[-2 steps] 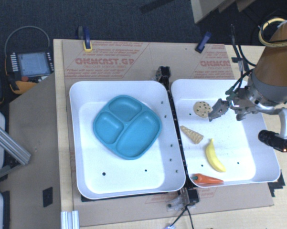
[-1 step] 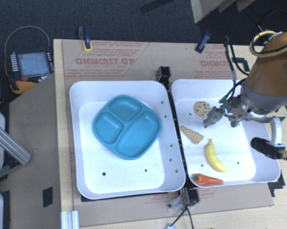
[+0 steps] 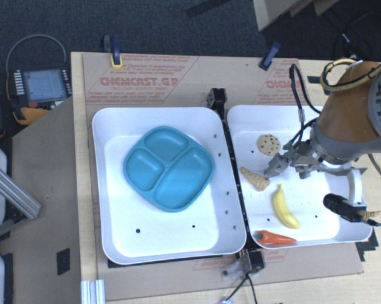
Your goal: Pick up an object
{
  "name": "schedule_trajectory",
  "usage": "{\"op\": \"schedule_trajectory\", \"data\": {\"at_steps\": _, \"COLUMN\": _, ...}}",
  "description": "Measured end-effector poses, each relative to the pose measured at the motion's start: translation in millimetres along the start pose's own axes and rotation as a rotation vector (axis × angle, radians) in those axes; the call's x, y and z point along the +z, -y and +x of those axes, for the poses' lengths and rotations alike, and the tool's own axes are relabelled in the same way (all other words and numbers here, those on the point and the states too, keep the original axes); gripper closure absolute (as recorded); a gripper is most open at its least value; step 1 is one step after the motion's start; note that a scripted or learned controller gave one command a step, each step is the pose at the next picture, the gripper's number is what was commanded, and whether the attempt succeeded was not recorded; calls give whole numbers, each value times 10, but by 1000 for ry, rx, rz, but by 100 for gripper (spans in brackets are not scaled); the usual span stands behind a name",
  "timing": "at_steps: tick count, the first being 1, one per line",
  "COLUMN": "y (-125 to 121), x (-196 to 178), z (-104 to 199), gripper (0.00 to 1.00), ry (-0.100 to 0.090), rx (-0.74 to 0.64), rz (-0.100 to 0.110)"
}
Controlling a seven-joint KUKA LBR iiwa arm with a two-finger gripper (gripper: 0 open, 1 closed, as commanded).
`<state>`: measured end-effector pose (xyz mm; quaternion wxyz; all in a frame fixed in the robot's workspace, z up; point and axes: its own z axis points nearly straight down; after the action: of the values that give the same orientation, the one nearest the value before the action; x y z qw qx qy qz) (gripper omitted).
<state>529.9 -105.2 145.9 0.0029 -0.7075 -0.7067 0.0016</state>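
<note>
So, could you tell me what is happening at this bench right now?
The grey arm reaches into the right bin, its gripper low between the cookie and the ice cream cone. A banana and carrot lie nearer the front. Nothing shows between its fingers. The left bin holds a blue divided plate.

We read red print on the brown sheet [image 3: 177,78] covering the surface: along its far edge, behind the left bin [image 3: 108,170], it says "CHEMCAST" followed by letters like "G P". Behind the right bin [image 3: 241,122] the same print begins again, but we make out only its first few letters.
</note>
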Motion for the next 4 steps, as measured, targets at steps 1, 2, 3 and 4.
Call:
{"op": "schedule_trajectory", "data": {"at_steps": 1, "y": -124, "x": 461, "z": 17, "gripper": 0, "ry": -4, "rx": -1, "rz": -7}}
{"op": "schedule_trajectory", "data": {"at_steps": 2, "y": -146, "x": 320, "z": 16, "gripper": 100, "ry": -2, "rx": -1, "rz": -17}}
{"op": "schedule_trajectory", "data": {"at_steps": 3, "y": -177, "x": -262, "z": -76, "gripper": 100, "ry": 4, "rx": -2, "rz": -12}}
{"op": "schedule_trajectory", "data": {"at_steps": 4, "y": -108, "x": -862, "z": -82, "gripper": 100, "ry": 3, "rx": -2, "rz": -11}}
